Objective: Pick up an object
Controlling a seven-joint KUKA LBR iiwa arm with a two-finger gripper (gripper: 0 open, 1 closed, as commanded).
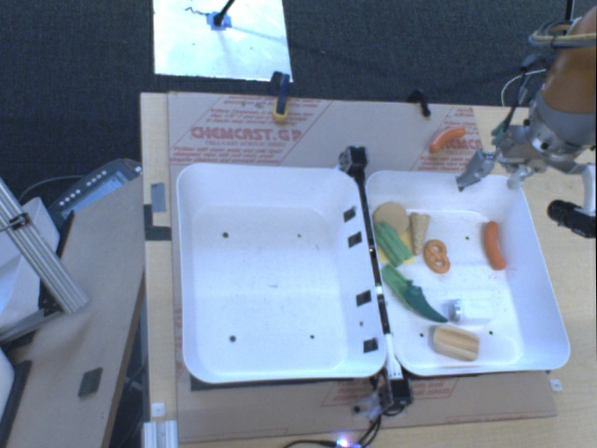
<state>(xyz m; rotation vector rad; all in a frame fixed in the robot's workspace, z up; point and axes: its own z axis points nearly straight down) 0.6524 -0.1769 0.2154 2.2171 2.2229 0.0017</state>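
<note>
The end effector (492, 161) hovers over the right bin's (546, 339) far rim, fingers apparently spread, holding nothing. The orange sausage (493, 245) lies just below it, long axis pointing roughly toward it.

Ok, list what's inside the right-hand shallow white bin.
Inside the right-hand shallow white bin: an orange sausage, an orange pretzel, two green vegetable pieces, a beige cone, a tan round piece, a bread-like roll and a small metallic item. The bin floor beneath them is covered.
</note>
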